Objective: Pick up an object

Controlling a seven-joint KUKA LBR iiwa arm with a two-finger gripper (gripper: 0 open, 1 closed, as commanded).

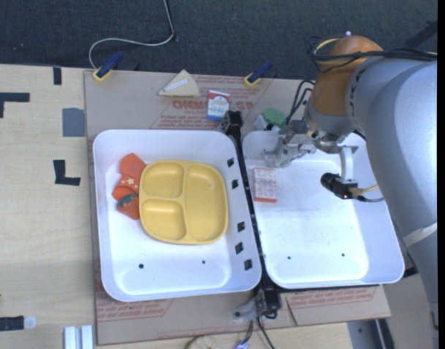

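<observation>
Two white bins are sitting side by side on the tabletop. The left bin (106,195) is holding one yellow plate (185,201) with three sections, lying near the middle. One orange toy (128,186) is lying by the bin's left wall, touching the plate's left edge and partly tucked under it.

The right bin (331,246) is holding one small flat packet (265,184), white with red print, lying close to the bin's left wall, toward the far end. The near half of this bin is showing bare white floor.

The grey arm (397,122) with its orange band is reaching in from the right, over the far part of the right bin. The pincer (282,151) is hanging near the bin's far left corner, just past the packet. Whether its tips are apart or together is too hard to tell.

Past the far edge of the bins, three small things are lying on the tabletop: one tan wedge (182,84), one little box (218,106) and one green thing (273,117).
</observation>
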